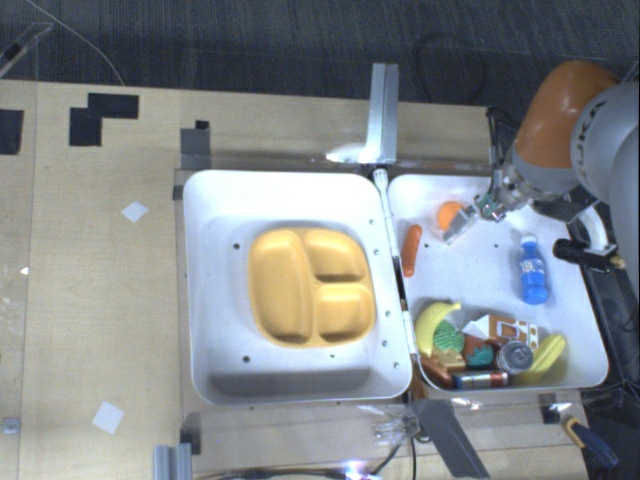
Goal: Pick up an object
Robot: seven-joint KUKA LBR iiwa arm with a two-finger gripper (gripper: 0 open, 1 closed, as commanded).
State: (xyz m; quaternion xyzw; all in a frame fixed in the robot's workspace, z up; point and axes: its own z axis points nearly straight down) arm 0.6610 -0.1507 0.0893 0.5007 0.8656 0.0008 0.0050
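Gripper sits low near the right bin's far edge, touching an orange ball; grip state cannot be determined. Blue bottle lies toward the right edge.

Robotics lab bench — light wood bench top with black marker patches at its far left. Two white bins sit bolted between metal brackets — grey carpet beyond the bench.
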